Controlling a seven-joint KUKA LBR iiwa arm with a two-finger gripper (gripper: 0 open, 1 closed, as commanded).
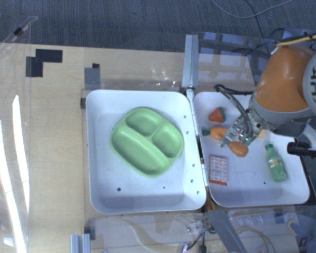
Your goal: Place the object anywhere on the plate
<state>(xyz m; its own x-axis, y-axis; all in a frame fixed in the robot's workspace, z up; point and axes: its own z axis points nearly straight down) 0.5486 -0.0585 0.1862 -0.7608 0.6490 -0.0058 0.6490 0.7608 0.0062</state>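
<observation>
A pale wooden desk (52, 157) carries two white bins. The left bin (102, 191) holds a green divided plate (147, 140), tilted slightly. In the right bin (292, 191) lie a strawberry (217, 114), a carrot (216, 133), an orange object (238, 150), a green bottle (275, 163) and a small patterned card (218, 169). The gripper (239, 133) hangs over the carrot and orange object; whether it grips anything cannot be told.

The gripper (237, 136) partly hides the orange carrot (229, 141) beneath it.
</observation>
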